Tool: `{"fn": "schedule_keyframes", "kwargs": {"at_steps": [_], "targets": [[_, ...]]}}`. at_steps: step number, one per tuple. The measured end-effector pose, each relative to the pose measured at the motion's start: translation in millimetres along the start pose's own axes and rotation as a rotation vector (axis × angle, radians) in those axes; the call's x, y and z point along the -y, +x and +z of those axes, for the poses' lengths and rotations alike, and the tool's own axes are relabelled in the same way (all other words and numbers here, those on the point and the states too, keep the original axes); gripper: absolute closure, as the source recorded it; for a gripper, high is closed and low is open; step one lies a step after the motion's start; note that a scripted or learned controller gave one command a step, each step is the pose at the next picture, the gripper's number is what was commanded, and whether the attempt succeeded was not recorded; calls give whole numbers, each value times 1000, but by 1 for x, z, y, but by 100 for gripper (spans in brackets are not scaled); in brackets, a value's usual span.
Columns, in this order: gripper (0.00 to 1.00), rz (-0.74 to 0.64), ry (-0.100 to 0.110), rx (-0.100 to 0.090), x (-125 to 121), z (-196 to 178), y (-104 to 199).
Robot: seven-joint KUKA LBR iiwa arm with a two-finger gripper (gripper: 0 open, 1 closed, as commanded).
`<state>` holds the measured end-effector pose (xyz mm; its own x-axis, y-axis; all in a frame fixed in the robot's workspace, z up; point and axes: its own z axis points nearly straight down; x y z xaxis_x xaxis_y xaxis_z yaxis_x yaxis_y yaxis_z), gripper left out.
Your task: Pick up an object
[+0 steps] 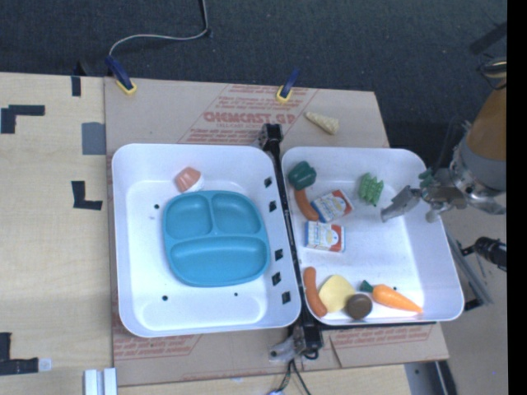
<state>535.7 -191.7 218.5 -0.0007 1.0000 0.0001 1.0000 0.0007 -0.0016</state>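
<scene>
My gripper hangs over the right edge of the right bin, open, with nothing between its fingers. Just to its left lies a green leafy toy. Farther left are a dark green pepper, an orange sausage and two small white packets. Along the bin's front wall sit a red sausage, a yellow lemon, a brown ball and a carrot.
The left bin holds a blue divided plate and a small pink-orange piece behind it. A beige scrap lies on the cardboard behind the bins. Two yellow-blue clamps hold the cardboard's back edge.
</scene>
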Motion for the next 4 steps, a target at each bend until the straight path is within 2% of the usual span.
{"fn": "schedule_keyframes", "kwargs": {"at_steps": [1, 2, 3, 4], "targets": [[0, -1, -12, 2, -56, 127, 34], [0, -1, -12, 1, -108, 129, 87], [100, -1, -21, 9, -109, 116, 83], [0, 0, -18, 10, -108, 117, 82]]}}
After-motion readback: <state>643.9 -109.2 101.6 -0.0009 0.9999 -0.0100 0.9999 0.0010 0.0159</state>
